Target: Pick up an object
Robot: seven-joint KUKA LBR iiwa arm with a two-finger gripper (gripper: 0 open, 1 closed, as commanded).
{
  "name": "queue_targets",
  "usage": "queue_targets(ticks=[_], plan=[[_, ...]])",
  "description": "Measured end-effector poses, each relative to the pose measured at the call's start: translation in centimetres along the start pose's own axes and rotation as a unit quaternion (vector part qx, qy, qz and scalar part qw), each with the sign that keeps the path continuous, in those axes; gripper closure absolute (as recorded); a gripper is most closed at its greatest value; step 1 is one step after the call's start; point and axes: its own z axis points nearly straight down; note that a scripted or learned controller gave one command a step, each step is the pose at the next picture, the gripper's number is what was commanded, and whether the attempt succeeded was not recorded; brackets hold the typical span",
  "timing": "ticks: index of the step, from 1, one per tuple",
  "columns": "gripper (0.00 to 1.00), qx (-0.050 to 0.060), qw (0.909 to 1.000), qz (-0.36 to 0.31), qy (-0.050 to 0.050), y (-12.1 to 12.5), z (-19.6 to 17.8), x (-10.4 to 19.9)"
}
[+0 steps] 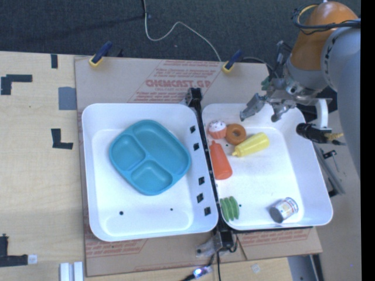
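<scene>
My gripper hangs open over the far edge of the right bin, with nothing between its fingers. In that bin, left of and nearer than the gripper, lie a brown donut, a yellow mustard bottle, a small white-and-red cupcake and an orange carrot. A green vegetable rests at the bin's front left. A tin can lies on its side at the front right.
The left bin holds a teal divided plate. A black divider with clips runs between the bins. Blue-and-yellow clamps hold the cardboard base at the back. A cable loops behind the bench.
</scene>
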Motion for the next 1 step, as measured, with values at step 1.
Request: queue_targets(ticks=[1], plan=[[0.0,-0.006,1.0,-0.002,-0.001,0.27,-0.89,0.06]])
